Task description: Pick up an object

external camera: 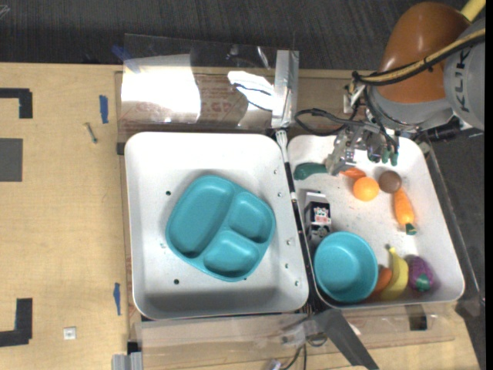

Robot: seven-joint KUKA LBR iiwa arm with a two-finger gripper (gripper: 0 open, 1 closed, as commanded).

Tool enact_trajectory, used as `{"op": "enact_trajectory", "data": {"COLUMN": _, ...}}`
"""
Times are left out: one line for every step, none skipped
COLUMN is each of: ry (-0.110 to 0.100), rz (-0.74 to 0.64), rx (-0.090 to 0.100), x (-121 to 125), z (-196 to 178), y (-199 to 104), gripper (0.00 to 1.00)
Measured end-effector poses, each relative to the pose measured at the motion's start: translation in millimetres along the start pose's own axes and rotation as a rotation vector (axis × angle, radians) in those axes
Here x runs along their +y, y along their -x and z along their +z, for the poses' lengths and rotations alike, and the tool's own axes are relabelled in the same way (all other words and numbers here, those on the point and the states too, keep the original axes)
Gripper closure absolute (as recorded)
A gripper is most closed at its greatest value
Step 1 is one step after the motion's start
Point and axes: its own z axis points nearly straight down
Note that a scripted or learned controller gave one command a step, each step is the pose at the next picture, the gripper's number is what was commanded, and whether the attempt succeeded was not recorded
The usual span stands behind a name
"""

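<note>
Divided plate point(221, 225) in left bin point(146, 284); bowl point(344, 264), carrot point(404, 209) in right bin point(441, 237).

readable markings: one partial brand on the arm

at the right edge of the frame, upper part, the grey arm point(462, 75) bears dark letters cut off by the frame edge, reading "ku". a small black and white card point(318, 212) in the right bin point(439, 230), near the frame's middle, carries print too small to read.
</note>
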Motion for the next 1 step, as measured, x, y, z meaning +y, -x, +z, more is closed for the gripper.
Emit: {"op": "enact_trajectory", "data": {"ry": -0.002, "rz": -0.089, "rx": 0.004, "x": -47.7, "z": 100.7, "y": -34.4, "gripper": 1.0}}
